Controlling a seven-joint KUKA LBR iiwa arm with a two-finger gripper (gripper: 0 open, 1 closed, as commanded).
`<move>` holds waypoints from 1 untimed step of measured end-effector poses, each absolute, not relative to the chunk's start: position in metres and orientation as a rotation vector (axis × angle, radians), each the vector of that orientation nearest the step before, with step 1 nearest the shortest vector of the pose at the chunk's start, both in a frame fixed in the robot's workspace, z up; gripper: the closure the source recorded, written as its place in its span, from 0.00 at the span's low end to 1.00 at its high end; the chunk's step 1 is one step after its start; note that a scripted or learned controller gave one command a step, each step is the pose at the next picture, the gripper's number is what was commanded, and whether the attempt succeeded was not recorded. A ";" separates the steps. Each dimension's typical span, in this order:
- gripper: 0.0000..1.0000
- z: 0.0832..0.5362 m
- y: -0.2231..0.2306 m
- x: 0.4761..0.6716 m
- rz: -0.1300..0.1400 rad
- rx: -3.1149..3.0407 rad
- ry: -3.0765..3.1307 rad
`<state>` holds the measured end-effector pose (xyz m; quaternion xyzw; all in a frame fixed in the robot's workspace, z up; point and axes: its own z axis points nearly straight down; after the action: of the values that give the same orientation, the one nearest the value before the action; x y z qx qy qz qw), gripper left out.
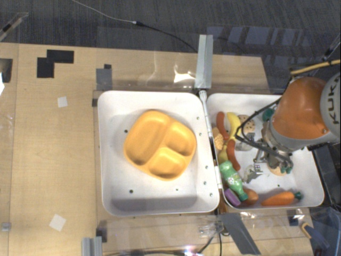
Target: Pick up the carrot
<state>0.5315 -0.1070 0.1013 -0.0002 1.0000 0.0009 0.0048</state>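
The carrot (278, 198) lies at the lower right. It looks light, hard and smooth; grab its fat middle. The gripper (254, 170) looks spread, holding nothing.

You are looking at a glossy plastic carrot (278, 199), a smooth, shiny yellow plate (160, 144), matt white bins (154, 207) and a pale wood-look tabletop (48, 159).

grey arm (333, 108), orange band, perhaps black cables
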 end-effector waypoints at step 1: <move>0.00 0.156 -0.137 0.525 0.000 0.533 3.085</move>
<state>0.5248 -0.1366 0.1563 0.1703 0.9854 -0.0001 0.0057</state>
